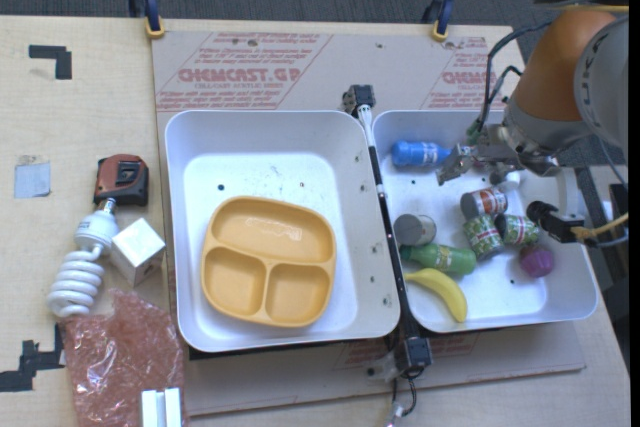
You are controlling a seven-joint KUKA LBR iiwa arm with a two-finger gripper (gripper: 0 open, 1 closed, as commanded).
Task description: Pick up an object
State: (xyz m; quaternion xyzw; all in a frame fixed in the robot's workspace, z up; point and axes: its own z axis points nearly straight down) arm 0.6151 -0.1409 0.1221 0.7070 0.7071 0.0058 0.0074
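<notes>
In the right bin [575, 300], several small things are seen, and no one of them is marked out as the thing to be picked.

Arm [570, 65]: a grey body with an orange band is seen at the right, above the right bin's upper right part.
Gripper [480, 160]: it is seen over the upper part of the right bin, just right of the blue bottle and just above the cans.
Jaws: whether they are released or clenched cannot be told; nothing is seen between them.
Blue bottle [418, 153]: it is laid on its side near the bin's upper left, blue with a pale band.
Cans [497, 220]: three small cans with red and green labels are clustered mid-bin, touching one another, some tilted.
Grey can [414, 230]: its round metal top is seen, left of the cluster, beside the bin's left wall.
Green thing [445, 258]: long and green, it is laid just below the grey can.
Banana [443, 292]: yellow and curved, it is laid along the lower part of the bin, just below the green thing.
Plum [537, 261]: purple and round, it is seen at the bin's right, beside the cans.
Left bin [250, 130]: a yellow tray [267, 260] with three compartments is held in it.
Tabletop [60, 135]: a bulb [82, 260], a white cube [138, 245], a tape measure [122, 180] and a red mesh bag [120, 360] are laid left of the bins.
</notes>
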